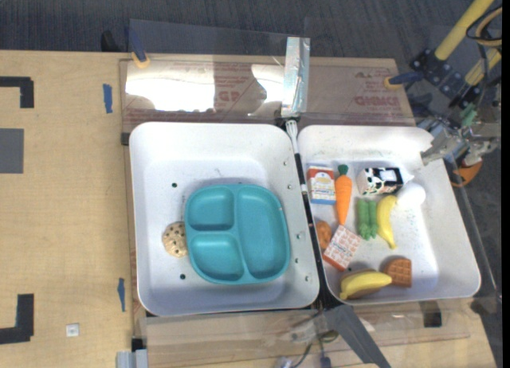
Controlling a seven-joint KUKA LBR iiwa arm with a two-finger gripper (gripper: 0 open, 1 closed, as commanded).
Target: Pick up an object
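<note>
The right bin (454, 267) holds toy food: a small carton (322, 185), a carrot (343, 195), a black-and-white piece (381, 179), a white egg (412, 196), green beans (366, 219), two bananas (386, 221) (365, 283), a waffle (397, 271), a red-and-white packet (343, 247) and an orange piece (322, 233). My gripper (446, 148) hangs at the far right corner of this bin, above its rim and apart from the food, with nothing seen in it.
The left bin (151, 159) carries a teal divided plate (237, 232) with a cookie (174, 239) at its left side. A clear upright panel (295, 76) stands behind the bins. Cables and a yellow tube (470, 16) crowd the upper right.
</note>
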